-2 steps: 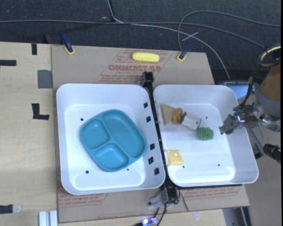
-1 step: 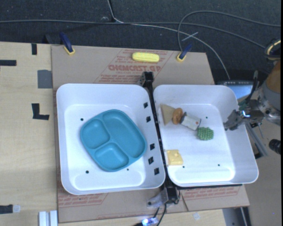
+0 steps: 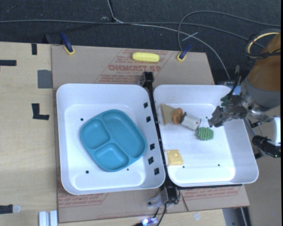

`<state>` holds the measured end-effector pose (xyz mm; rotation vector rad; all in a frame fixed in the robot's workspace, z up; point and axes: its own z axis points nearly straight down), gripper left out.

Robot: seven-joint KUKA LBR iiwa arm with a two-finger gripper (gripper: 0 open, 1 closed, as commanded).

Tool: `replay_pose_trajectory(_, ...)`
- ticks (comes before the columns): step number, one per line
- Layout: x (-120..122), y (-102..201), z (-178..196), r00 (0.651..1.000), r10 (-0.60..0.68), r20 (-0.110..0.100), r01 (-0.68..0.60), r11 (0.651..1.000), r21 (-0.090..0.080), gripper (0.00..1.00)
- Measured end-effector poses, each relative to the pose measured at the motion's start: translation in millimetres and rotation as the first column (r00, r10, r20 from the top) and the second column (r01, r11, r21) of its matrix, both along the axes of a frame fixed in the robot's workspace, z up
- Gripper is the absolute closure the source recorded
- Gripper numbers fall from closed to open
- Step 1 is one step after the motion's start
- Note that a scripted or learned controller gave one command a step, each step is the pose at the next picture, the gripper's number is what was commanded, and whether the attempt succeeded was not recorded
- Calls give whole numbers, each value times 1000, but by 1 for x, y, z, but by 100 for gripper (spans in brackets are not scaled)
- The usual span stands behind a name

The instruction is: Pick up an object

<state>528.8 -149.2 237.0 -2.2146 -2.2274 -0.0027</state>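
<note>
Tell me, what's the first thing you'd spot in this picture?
Probably the big blue divided plate, lying alone in the left bin. Next, the grey and orange arm at the right, its gripper just above a small green ball in the right bin. A yellow toy corn cob lies on the cardboard behind the bins.

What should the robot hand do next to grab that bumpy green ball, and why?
Probably slide a little toward the left bin and lower. The gripper hovers just up and to the right of the green ball in the right bin, not around it yet. The ball sits apart from the small white bottle, so there looks to be room to come down over it.
</note>
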Motion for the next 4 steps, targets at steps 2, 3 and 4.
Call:
replay_pose_trajectory(2, 11, 116, -21, 1000, 1, -4, -1, 1000, 0, 100)
replay_pose_trajectory(3, 15, 162, -14, 1000, 1, -2, -1, 1000, -1, 100)
replay_pose_trajectory(4, 20, 211, -23, 1000, 0, -3, 0, 1000, -1, 100)
